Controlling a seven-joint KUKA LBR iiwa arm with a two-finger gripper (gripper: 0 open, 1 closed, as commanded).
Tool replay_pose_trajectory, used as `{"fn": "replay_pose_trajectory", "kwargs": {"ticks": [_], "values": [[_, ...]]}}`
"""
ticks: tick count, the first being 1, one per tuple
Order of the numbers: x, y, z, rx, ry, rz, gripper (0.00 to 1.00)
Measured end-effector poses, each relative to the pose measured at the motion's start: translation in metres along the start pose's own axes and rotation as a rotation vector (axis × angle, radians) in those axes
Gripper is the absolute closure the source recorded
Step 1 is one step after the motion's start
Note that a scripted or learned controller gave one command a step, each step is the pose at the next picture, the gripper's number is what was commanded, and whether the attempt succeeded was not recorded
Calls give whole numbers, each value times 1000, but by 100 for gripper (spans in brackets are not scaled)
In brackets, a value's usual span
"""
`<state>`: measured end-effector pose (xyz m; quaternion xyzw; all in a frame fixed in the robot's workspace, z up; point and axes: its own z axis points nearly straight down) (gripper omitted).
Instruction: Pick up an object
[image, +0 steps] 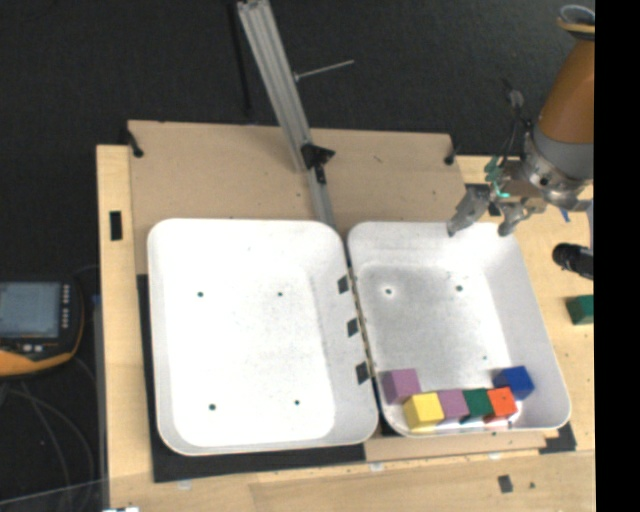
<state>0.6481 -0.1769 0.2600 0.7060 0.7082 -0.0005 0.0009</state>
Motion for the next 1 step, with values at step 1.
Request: {"fn": "replay_pose_trajectory", "kwargs": {"ticks": [1], "values": [[-1,1,-12,-2,-3,-7,100]]}}
